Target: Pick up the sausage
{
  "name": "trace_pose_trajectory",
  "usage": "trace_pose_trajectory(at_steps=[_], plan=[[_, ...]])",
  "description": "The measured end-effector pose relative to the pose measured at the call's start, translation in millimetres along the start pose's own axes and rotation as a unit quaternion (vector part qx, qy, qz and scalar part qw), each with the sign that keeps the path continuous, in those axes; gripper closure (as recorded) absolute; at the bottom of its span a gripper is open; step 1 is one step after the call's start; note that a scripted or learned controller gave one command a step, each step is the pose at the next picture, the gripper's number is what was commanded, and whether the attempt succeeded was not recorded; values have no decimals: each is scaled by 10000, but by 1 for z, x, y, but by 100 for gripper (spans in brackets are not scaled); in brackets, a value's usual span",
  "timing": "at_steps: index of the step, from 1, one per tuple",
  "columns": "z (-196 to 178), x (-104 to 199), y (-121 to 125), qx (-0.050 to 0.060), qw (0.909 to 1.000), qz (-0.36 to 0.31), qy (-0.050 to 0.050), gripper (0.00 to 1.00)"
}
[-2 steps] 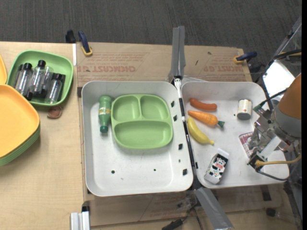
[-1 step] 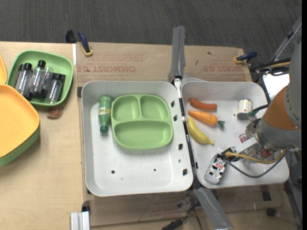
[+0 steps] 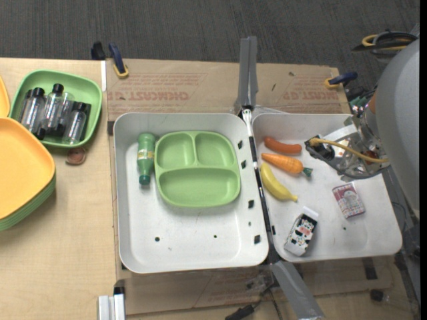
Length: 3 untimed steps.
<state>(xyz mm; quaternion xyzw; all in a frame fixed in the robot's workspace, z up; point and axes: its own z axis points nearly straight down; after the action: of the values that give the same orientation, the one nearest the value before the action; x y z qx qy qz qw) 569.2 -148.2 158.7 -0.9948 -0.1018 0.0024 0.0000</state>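
Note:
The sausage, a short red-orange link, lies near the back left of the right bin. Just in front of it are an orange carrot and a yellow banana. My gripper hangs low over the bin's right side, well to the right of the sausage and not touching it. The wrist and the grey arm above hide its tip.
A pink packet and a black-and-white toy lie in the right bin's front half. The left bin holds a green divided plate and a green bottle. A green tray of bottles and orange plates sit at far left.

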Motion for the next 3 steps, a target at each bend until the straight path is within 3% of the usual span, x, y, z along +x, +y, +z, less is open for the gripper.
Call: trace_pose_trajectory(at_steps=[1, 2, 3], plan=[[29, -32, 41, 8, 9967, -818, -2, 100], [58, -63, 27, -45, 9999, -13, 110, 100], [59, -74, -51, -36, 9999, 26, 109, 100]])
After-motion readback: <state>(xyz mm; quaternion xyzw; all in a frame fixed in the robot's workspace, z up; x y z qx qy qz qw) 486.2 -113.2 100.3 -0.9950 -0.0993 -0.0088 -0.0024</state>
